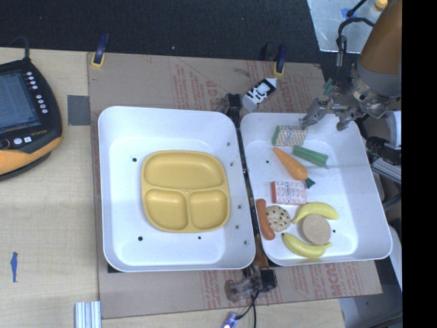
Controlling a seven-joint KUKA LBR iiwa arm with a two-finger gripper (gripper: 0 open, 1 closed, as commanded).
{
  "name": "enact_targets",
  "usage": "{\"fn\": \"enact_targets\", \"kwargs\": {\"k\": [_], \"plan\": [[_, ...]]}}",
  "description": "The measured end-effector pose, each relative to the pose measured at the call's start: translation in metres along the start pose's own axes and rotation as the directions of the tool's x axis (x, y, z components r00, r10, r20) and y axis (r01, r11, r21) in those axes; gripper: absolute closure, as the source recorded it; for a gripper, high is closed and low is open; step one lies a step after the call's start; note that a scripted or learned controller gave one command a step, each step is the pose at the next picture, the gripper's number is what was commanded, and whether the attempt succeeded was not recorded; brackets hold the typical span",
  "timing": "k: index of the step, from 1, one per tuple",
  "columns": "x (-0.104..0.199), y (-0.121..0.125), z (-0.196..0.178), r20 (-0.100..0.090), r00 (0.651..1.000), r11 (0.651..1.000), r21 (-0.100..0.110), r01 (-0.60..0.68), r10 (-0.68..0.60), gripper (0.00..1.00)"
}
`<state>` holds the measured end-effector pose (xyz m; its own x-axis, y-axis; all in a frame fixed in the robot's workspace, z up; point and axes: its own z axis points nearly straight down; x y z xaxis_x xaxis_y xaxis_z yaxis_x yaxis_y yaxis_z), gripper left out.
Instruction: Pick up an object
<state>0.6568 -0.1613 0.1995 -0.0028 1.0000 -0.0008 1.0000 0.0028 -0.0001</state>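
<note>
While the gripper (329, 116) is hung with fingers spread, nothing between them, over the right bin (355, 183), a carrot (289, 163) is seen there; a yellow tray (185, 189) is held in the left bin (116, 183)

2 bins (116, 183), 2 bananas (317, 210)

Light wood bench (48, 210). Brown cardboard sheet (171, 80) lies flat on it, held at the far edge by clamps (100, 48). Two white bins sit side by side on the cardboard, touching: left bin (119, 244), right bin (365, 210). Far left on the bare wood: black-and-orange teach pendant (24, 118). Grey tape patch (78, 109) just left of the cardboard.
</note>
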Motion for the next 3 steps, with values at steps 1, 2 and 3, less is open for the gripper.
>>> {"fn": "enact_targets", "kwargs": {"k": [1, 2, 3], "plan": [[-0.027, -0.039, 0.091, -0.001, 1.000, 1.000, 0.006, 0.000, 0.000, 0.00], [0.010, 0.000, 0.108, -0.001, 1.000, 1.000, 0.003, 0.002, -0.002, 0.00], [-0.048, -0.024, 0.108, -0.001, 1.000, 1.000, 0.005, -0.001, 0.001, 0.00]]}}
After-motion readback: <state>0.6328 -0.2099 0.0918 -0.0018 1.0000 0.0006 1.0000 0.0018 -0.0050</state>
